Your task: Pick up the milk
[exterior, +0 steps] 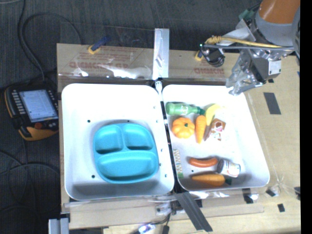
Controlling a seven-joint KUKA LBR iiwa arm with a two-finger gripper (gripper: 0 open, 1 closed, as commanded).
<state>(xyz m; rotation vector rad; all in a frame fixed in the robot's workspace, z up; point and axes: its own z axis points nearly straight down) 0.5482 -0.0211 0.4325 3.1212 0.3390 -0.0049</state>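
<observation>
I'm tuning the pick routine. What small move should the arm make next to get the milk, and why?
Probably bring the gripper down-left over the milk. The gripper sits at the right bin's upper right corner with nothing between its jaws, while the milk lies mid-bin, pressed against a carrot and banana, so a careful approach from above seems best.

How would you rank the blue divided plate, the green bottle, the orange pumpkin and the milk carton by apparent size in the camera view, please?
1. Blue divided plate, by far the largest.
2. Green bottle, longer than the rest.
3. Orange pumpkin and milk carton: they look about alike, so I would not rank them.
</observation>
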